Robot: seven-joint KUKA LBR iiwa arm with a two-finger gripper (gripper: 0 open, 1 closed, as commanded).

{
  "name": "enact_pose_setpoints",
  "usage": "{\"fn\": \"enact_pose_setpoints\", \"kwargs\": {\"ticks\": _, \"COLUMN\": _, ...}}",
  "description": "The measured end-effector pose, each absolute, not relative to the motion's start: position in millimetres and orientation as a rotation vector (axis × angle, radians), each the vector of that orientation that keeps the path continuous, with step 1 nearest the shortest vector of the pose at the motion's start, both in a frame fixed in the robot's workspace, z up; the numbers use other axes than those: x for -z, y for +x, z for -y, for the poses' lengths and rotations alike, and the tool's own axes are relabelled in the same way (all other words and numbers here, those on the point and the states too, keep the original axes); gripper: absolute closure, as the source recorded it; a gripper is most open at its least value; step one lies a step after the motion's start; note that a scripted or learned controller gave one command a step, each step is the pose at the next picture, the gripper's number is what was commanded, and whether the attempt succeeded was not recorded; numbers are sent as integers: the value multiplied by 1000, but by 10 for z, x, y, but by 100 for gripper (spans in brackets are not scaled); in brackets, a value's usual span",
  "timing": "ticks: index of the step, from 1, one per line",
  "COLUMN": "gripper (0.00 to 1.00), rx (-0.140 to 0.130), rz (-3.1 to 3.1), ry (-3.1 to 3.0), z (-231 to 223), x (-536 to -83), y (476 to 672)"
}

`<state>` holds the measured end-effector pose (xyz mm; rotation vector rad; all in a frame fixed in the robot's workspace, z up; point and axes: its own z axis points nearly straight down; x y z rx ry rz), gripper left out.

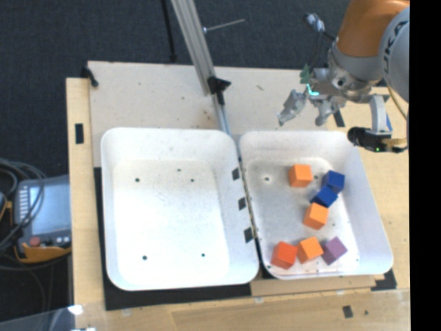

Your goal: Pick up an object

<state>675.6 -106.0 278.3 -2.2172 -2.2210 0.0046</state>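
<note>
The right bin (365, 205) holds several small blocks. An orange cube (300, 175) lies near its middle back, with two blue cubes (329, 188) just right of it. Another orange cube (316, 215) sits below those. Along the front edge lie a red-orange block (284, 254), an orange cube (310, 248) and a purple cube (334, 249). My gripper (308, 109) hangs above the bench just behind the right bin's back rim, its two fingers spread apart with nothing between them. It is well clear of all the blocks.
The left bin (172, 209) sits beside the right one, divided by a shared rim. A slanted metal pole (196, 43) rises from the bench behind the bins. A control pendant (38, 216) lies off the bench at the left.
</note>
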Motion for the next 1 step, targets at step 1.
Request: {"fn": "enact_pose_setpoints", "kwargs": {"ticks": 1, "gripper": 0, "rx": -2, "rz": 2226, "ry": -2219, "z": 1065, "x": -2814, "y": 6762}}
